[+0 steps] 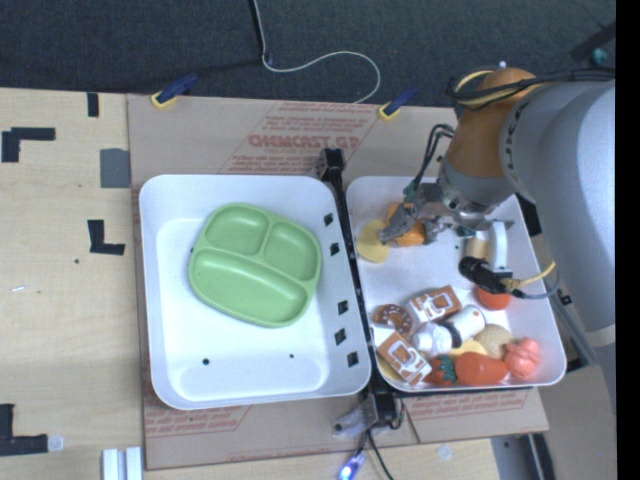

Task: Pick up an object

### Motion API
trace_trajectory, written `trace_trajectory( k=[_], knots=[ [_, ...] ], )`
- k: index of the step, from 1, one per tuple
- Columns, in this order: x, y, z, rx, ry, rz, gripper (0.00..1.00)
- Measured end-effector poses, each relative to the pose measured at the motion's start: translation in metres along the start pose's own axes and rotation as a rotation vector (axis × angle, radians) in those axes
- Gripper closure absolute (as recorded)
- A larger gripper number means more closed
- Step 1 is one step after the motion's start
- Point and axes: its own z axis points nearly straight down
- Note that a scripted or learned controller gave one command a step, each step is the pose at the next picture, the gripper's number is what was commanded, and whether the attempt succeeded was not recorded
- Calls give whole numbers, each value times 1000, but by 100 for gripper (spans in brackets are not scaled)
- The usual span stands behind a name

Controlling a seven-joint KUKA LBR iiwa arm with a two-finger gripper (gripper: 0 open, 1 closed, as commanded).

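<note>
My gripper (407, 223) hangs over the upper left part of the right bin (540, 298), pointing left. An orange and yellow toy piece (408, 235) sits between its dark fingers, so they appear shut on it. A pale yellow round piece (371, 243) lies just left of the fingertips, against the bin's left wall. Several toy foods crowd the bin's lower half: brown and white pretzel-like pieces (432, 304), a red-orange piece (480, 370) and a pink one (523, 356).
The left bin (165, 268) holds a green divided plate (256, 263). A row of black clips (340, 258) runs along the wall between the bins. The grey arm (570, 168) covers the right bin's upper right side. A red piece (492, 298) lies by the cables.
</note>
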Motion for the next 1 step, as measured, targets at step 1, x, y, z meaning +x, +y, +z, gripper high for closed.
trace_trajectory(
  k=[1],
  knots=[
    [79,30,-97,-12,2,-8,100]
  ],
)
